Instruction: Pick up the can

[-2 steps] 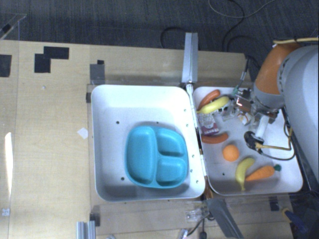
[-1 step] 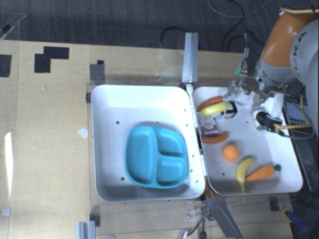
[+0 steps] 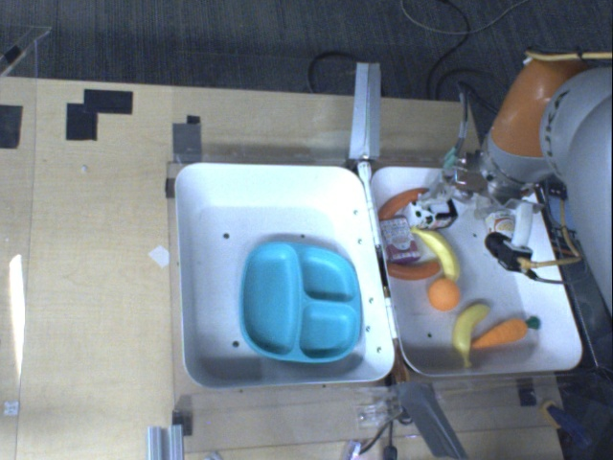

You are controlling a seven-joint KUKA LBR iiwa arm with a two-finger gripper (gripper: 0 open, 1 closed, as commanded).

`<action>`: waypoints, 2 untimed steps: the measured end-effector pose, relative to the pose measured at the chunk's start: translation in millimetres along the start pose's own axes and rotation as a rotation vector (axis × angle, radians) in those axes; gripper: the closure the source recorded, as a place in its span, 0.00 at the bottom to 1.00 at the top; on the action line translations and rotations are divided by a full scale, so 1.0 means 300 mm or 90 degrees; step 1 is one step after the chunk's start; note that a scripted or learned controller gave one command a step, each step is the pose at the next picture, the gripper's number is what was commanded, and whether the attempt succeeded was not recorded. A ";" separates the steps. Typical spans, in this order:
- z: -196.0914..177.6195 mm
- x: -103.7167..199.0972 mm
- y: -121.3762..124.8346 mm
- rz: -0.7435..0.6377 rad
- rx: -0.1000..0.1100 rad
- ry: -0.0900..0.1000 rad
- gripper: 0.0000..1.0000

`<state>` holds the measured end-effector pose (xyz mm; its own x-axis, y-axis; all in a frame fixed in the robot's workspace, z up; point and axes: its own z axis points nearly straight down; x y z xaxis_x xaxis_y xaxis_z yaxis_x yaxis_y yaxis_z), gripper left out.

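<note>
A pale wooden bench [image 3: 96, 257] is carrying two white bins. Lower right, a carrot [image 3: 500, 333], two bananas and an orange [image 3: 442, 295] are lying in the right bin [image 3: 565, 353]. The can [image 3: 398, 240] (on its side) is resting against that bin's left wall. Further up, the gripper [image 3: 433, 211] is hovering beside it; its state cannot be told. Approach appears underway; next, centring over the can.

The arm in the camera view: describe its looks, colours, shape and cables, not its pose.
The arm has bulky, rounded grey casings with a broad orange band above the wrist. Below that sits a narrower grey wrist section carrying small metal and white fittings. The gripper looks small, in black and white. A black cable loops beside the wrist.
</note>
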<state>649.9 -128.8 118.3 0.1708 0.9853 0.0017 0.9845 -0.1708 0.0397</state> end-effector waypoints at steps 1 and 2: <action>0.019 -0.123 -0.112 0.069 -0.013 0.007 0.00; -0.031 -0.129 -0.099 0.067 -0.020 0.003 1.00</action>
<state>613.6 -161.8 126.3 0.2730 0.9619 0.0115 0.9594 -0.2731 0.0703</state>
